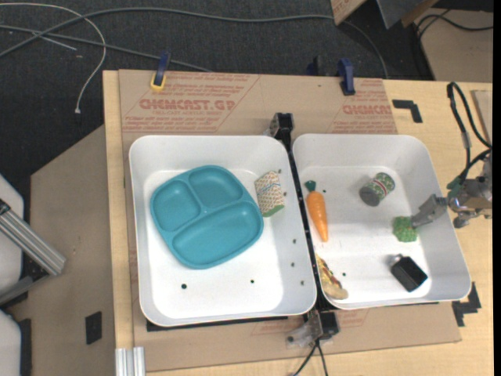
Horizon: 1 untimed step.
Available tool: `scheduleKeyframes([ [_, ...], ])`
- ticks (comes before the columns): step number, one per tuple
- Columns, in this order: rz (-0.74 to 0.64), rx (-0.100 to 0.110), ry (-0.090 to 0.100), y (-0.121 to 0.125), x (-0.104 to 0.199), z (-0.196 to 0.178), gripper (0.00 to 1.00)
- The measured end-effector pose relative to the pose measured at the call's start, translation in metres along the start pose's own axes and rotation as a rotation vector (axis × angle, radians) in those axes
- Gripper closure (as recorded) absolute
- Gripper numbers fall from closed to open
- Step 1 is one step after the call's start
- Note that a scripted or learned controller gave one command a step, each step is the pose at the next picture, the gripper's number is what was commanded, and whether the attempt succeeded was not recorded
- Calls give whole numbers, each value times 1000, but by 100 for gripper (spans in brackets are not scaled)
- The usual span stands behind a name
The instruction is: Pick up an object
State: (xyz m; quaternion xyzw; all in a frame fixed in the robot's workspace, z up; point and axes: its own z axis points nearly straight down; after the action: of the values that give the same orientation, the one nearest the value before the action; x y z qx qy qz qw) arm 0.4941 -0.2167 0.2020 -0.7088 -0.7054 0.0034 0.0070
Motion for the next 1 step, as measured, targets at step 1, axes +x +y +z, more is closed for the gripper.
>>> scheduleKeyframes([
  [1,-5,-14,-4,3,1,-7,0],
])
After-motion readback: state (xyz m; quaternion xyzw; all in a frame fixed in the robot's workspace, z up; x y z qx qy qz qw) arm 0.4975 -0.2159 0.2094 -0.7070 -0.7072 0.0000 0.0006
